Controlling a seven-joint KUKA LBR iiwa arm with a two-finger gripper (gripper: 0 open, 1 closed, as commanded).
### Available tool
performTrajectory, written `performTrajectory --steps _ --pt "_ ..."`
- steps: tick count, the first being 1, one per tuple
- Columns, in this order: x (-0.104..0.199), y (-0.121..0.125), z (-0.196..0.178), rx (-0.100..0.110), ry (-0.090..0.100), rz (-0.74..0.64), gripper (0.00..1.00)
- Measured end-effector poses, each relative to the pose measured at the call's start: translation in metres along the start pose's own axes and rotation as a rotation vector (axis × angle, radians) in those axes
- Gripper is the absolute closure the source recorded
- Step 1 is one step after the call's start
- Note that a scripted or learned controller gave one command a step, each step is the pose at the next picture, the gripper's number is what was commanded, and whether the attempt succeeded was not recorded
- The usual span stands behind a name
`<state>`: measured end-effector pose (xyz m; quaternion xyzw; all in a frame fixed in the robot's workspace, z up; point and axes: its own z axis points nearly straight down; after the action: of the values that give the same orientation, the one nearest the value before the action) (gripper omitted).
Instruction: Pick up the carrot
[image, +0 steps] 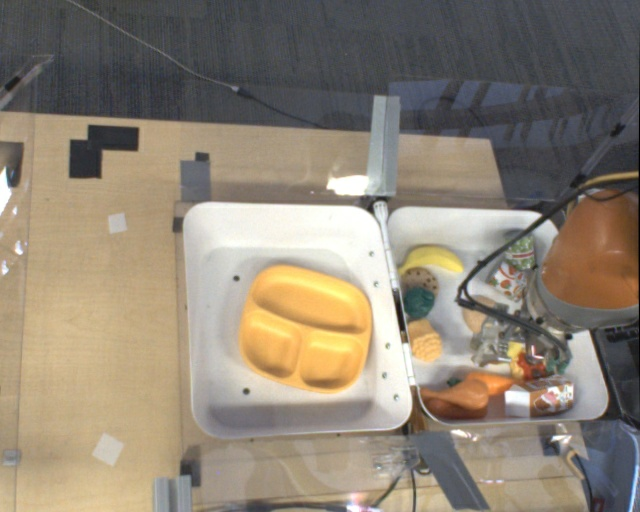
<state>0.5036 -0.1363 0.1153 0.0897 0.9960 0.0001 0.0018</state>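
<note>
Along the near wall of the right bin (600, 392), the things closest to my camera are lying in a row: a brown, drumstick-shaped toy (458, 398), the orange carrot (497, 384) touching its right end, and a small jar with a white cap (540, 398) lying on its side just beyond that. I am seeing the carrot resting on the bin floor, partly tucked under the metal parts of the claw (507, 343), which is hanging right above it; from this slanted view I cannot tell how the claw is set, since cables and the arm's bulk are crowding it. I am watching the orange band of the arm (600, 262) looming over the right side of that bin. Farther back I am picking out a yellow corn cob (427, 346), a dark green ball (420, 300), a yellow banana-like piece (432, 260) and a can with a red and green label (514, 268) near the arm. Over in the left bin (205, 320), a yellow divided tray (305, 326) is sitting at the middle. Both bins are resting side by side on the tan table (90, 330).
</note>
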Motion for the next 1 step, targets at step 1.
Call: performTrajectory --steps 1 --pt "0.0176 0.0126 0.0055 0.0 0.003 0.295 1.0"
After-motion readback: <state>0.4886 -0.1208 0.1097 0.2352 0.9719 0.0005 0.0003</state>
